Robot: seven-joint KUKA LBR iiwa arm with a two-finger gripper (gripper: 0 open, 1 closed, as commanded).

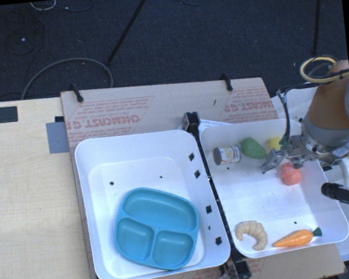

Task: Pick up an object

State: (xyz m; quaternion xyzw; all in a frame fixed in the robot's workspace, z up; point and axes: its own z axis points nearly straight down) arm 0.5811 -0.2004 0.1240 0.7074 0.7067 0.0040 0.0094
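My gripper (284, 163) hangs over the upper right part of the right bin (336, 236), and its metal fingers (268, 165) stand spread apart, so it is open. Just below the fingertips a red-pink round object (291, 175) lies on the bin floor, touching or nearly touching them but not lifted. A green object (253, 147) and a small yellow one (275, 143) lie just to the gripper's left. Farther left lies a small tin can (227, 154) on its side. Near the front wall are a pale shrimp (253, 234) and an orange carrot (293, 238).
The left bin (94, 176) holds a blue divided plate (156, 227). A black divider (206, 188) runs between the bins. The grey and orange arm (330, 108) comes in over the right wall, with a black part (340, 192) beside the bin's right edge.
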